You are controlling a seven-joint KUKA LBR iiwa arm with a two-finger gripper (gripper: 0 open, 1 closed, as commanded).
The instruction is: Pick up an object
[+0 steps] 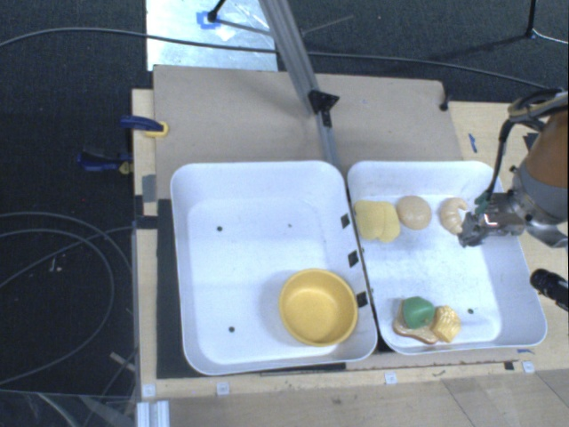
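Note:
The right bin (498, 278) holds several small items. A flat yellow piece (378, 221), a round tan piece (413, 212) and a curved cream piece (452, 213) lie in a row along its far side. A green lump joined to a yellow one (428, 319) rests near its front wall. My gripper (474, 230) hangs low over the right bin's far right part, just right of the cream piece and close to touching it. The arm behind it is grey with an orange band.
A yellow bowl (318, 306) sits upright at the front right of the left bin (240, 238). A slanted grey pole (298, 56) crosses the bench behind the bins. A blue and yellow clamp (142, 127) grips the bench's left edge.

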